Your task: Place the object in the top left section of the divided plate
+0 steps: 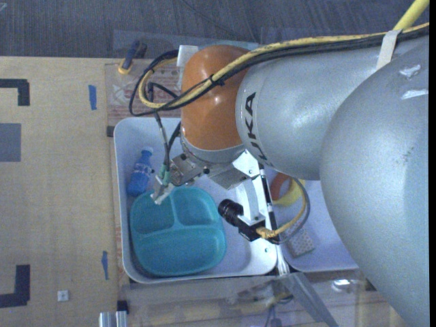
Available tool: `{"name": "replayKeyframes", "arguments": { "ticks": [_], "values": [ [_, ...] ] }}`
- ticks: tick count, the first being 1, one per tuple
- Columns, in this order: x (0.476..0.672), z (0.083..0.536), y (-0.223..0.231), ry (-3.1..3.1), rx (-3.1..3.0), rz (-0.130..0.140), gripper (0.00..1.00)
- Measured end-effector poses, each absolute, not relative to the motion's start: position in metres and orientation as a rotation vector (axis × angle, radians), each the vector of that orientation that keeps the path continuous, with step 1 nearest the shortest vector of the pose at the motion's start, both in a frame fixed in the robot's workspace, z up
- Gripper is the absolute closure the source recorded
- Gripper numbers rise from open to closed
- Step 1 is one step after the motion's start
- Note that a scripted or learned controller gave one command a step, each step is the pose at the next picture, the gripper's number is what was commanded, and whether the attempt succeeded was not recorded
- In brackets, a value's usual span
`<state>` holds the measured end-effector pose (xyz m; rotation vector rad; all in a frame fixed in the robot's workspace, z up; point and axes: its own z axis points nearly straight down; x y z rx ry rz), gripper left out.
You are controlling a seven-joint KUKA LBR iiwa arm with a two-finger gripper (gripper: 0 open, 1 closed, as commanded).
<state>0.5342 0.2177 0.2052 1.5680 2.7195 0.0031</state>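
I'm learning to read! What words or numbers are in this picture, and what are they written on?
"KUKA": black letters running sideways on the grey robot arm, partly cut off by the orange band.
No other words or numbers can be read; the teal divided plate and the white bin have no writing.

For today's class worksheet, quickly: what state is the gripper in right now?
Gripper: low over the top left corner of the teal divided plate; open or shut cannot be told, and no held object is visible.

My arm (pixel 327 107) was fat and grey with black KUKA lettering (pixel 249 125), an orange band (pixel 208 97), and yellow and black cables (pixel 306 44) along it.
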Motion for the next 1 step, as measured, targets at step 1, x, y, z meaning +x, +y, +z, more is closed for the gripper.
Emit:
{"name": "replayKeyframes", "arguments": {
  "ticks": [1],
  "values": [
    [0.5400, 0.1967, 0.1558, 2.795, 1.435, 0.000, 0.00]
  ]
}}
